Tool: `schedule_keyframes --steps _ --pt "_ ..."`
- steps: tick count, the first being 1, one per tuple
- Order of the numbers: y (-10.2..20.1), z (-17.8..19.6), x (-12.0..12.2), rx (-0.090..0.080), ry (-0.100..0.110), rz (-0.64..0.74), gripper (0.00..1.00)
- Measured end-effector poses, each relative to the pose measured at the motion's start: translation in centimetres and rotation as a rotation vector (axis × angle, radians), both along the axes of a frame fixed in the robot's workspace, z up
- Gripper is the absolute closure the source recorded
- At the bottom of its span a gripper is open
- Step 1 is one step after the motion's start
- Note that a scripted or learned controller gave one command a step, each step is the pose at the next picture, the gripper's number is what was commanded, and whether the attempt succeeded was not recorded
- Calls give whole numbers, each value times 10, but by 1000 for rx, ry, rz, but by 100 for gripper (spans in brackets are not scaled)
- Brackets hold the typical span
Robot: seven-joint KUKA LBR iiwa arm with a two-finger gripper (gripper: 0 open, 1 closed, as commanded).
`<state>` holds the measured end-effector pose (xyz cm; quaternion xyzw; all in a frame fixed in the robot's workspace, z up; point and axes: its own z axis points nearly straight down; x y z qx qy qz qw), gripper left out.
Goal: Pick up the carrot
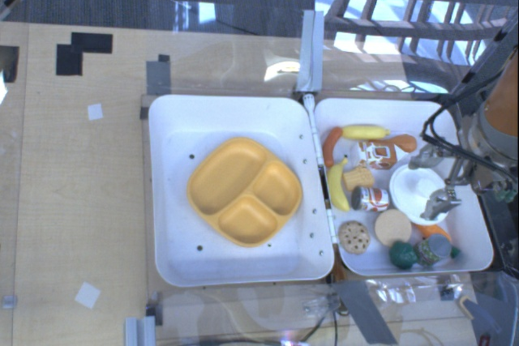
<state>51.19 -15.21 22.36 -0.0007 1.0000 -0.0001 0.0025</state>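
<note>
Gripper [435, 189] fingers spread, holding nothing, over white bowl [413, 192] | carrot [435, 232] mostly hidden, long axis unclear

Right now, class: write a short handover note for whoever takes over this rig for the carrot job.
Claw: over the right bin, above the white bowl, with nothing seen between its fingers; open or shut can't be judged.
Carrot: lies in the right bin near the front, just below the bowl, beside the broccoli.
Yellow plate sits in the left bin.
Done: nothing yet.
Left: grip the carrot and lift it.
</note>
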Motion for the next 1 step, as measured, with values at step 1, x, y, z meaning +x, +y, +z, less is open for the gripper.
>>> schedule_keyframes --steps 1 --pt "45 -91 -23 3 4 -139 0"
